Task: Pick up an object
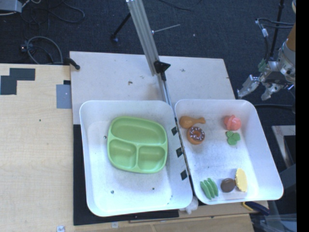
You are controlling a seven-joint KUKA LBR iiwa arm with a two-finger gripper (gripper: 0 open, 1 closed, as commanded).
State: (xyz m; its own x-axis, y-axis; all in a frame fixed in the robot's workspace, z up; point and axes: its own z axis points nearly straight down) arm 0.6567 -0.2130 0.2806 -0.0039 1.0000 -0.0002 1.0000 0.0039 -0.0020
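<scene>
Currently gripper hangs beyond right bin far corner, finger spread unclear; descend centered over pink toy, avoid rim.

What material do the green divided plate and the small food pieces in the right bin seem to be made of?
The green divided plate looks like moulded plastic with a smooth, slightly matte finish: uniform colour, rounded compartment walls. The doughnut and drumstick look like toy plastic or rubber, given their flat, saturated colours; the picture is too small to settle which. The right bin appears to be white plastic with thin, rounded walls.
</scene>
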